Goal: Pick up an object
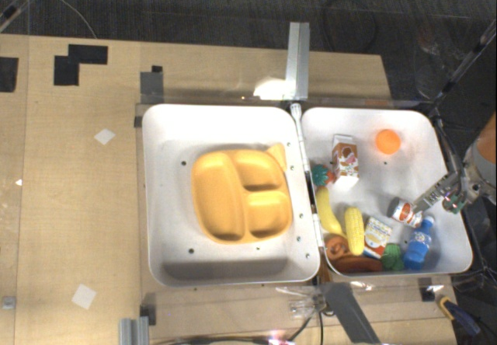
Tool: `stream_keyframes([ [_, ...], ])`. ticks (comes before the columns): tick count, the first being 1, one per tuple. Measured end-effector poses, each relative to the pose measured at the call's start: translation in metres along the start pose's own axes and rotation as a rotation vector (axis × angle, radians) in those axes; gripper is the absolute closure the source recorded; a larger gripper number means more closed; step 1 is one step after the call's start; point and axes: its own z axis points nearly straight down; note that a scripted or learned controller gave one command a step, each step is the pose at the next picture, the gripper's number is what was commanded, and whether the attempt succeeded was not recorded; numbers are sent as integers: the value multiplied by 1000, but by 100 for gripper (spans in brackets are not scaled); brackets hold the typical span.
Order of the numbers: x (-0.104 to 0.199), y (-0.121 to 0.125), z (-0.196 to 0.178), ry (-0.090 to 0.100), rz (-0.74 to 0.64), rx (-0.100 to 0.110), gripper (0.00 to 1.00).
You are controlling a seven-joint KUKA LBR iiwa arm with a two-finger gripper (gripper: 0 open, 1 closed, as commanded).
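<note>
Gripper [425,200] at right bin's [435,134] right edge, touching small can [405,212]; finger state unclear. Can may roll, grasp slips.

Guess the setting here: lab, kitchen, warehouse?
Likely a robotics lab bin-picking cell: two white bins on a wooden bench, toy food such as a corn cob, and an arm's hand reaching in.

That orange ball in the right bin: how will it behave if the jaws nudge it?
The orange ball looks round and smooth, so it will probably roll off at a touch. It sits alone on bare bin floor, so nothing nearby would stop it.
</note>
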Motion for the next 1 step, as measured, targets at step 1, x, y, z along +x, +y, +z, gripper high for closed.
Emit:
stream_keyframes([
  [1,-18,23,32,-1,444,-1,100],
])
